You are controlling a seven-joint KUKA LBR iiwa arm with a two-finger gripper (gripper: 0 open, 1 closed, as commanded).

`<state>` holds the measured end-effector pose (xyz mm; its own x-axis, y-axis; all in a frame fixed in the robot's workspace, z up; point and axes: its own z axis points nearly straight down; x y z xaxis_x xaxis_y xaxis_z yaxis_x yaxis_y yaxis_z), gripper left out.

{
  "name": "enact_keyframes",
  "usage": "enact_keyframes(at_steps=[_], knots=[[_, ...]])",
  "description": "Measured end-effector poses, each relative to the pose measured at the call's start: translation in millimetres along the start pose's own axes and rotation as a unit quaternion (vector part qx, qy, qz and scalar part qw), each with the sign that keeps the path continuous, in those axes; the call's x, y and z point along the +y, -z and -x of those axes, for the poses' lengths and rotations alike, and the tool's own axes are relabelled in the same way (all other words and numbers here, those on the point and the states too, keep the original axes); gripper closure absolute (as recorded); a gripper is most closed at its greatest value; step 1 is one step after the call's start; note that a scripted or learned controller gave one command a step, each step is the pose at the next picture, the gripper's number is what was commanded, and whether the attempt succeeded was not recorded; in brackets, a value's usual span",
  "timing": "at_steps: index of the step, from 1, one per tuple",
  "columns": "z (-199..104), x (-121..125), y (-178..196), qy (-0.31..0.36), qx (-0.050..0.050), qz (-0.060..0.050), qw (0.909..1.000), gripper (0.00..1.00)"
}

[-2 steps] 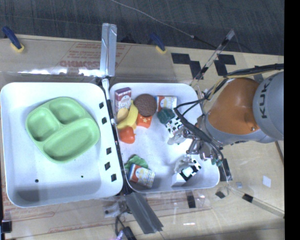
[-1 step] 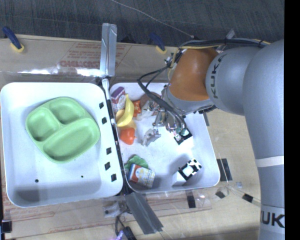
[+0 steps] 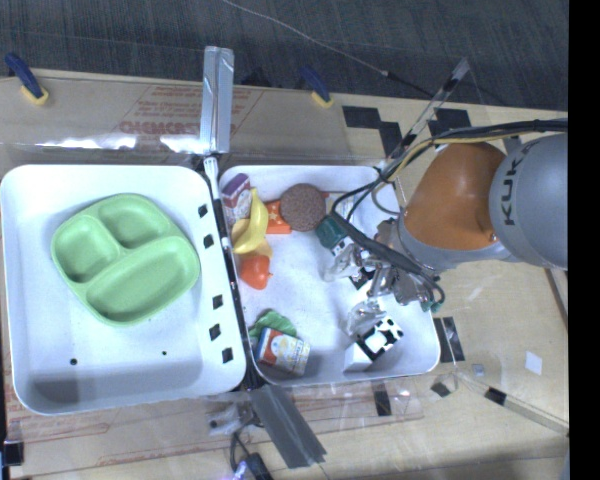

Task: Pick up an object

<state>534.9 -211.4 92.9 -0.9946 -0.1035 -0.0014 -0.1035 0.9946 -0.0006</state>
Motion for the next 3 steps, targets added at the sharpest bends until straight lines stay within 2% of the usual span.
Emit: enact_keyframes(at_steps=[1, 2, 3], knots=[[-41, 11, 7, 0.024, -0.016, -0.003, 0.9996, 0.0], [-25, 12, 3, 0.151, -0.008, 0.001, 0.9885, 0.0], [-35, 18, 6, 0.245, -0.016, -0.001, 0.9695, 0.0]])
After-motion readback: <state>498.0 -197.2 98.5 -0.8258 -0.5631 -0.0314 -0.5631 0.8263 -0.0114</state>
